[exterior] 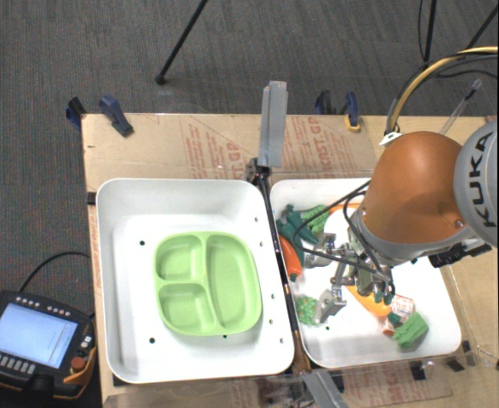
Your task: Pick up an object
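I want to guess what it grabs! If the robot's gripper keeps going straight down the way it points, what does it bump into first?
Probably the small green-and-grey toy lying on the floor of the right bin. The gripper points down at it, and nothing seems to lie between them. Depth is hard to judge from above, so it might just miss.

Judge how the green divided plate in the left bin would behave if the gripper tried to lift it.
The green plate looks like rigid moulded plastic, so probably stiff and light. It lies flat in the left bin, with a low rounded rim, so fingers may slip off. Being wide, it would likely tilt if gripped by one edge.
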Available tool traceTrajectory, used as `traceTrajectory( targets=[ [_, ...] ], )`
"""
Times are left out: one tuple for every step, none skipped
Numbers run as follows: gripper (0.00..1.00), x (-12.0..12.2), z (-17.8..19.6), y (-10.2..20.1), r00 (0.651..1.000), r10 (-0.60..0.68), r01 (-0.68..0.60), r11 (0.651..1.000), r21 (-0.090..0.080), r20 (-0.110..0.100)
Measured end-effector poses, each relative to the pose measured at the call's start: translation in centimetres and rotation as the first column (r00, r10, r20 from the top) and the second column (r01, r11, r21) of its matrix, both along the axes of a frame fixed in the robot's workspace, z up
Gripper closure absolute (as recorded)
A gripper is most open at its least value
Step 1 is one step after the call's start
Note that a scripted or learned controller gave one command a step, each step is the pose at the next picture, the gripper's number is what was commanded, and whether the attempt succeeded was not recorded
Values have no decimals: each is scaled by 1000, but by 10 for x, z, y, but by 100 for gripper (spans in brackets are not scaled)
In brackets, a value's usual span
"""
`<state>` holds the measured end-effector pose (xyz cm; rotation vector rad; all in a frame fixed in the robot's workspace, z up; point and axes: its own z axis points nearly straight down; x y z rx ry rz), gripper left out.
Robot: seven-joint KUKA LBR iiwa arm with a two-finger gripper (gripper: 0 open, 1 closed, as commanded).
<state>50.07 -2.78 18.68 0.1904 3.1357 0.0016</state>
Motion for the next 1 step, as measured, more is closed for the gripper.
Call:
traceTrajectory(
  targets=[
    [0,-27,-94,-59,1000,17,-17,1000,1,-8]
  ],
)
